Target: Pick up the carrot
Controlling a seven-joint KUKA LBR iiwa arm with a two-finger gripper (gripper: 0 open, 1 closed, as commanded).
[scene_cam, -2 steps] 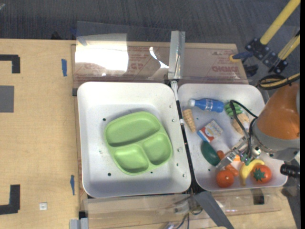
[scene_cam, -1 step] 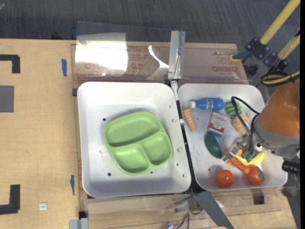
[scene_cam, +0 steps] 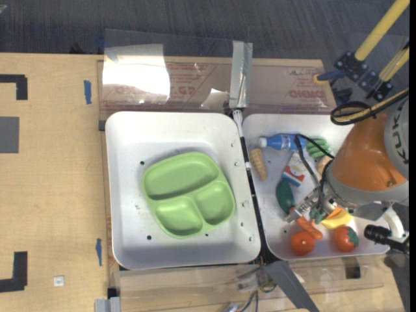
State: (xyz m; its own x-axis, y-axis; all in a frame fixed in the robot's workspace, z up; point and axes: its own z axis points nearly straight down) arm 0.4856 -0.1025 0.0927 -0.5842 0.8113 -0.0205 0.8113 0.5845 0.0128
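Where readable, "KUKA" lettering [scene_cam: 398, 134], partial.

We see even, bright overhead light, strong glare on the clear plastic sheet [scene_cam: 133, 77], slightly soft focus.

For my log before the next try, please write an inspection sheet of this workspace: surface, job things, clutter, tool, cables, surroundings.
Surface: two white bins; left bin holds a green divided plate.
Job things: carrot in right bin, at the tool tips.
Clutter: two tomatoes, yellow item, dark green vegetable, blue bottle, ice-cream cone, small carton.
Tool: tool low over the carrot; grip cannot be judged.
Cables: black cable looping by the arm.
Surroundings: wooden bench, clear plastic sheet, grey carpet.
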